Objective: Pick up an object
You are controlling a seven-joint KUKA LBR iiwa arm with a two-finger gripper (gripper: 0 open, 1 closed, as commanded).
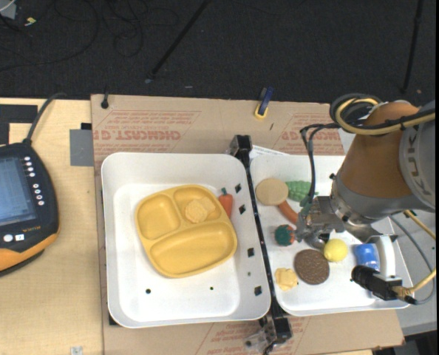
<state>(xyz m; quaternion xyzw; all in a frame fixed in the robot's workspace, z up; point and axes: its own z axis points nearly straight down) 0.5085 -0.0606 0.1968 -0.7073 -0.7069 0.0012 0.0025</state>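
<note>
My gripper hangs low in the right bin, its dark fingers pointing down beside a small dark green ball and just above a brown round cookie. Nothing shows between the fingers. A yellow ball lies right of the gripper. An orange carrot-like piece, a tan disc and a green leafy item lie at the bin's back. A pale yellow lump rests near the front left. A blue item sits under the arm.
The left bin holds a yellow divided tray with a tan piece in one compartment and an orange item at its edge. A tablet lies left of the bench. A black divider separates the bins.
</note>
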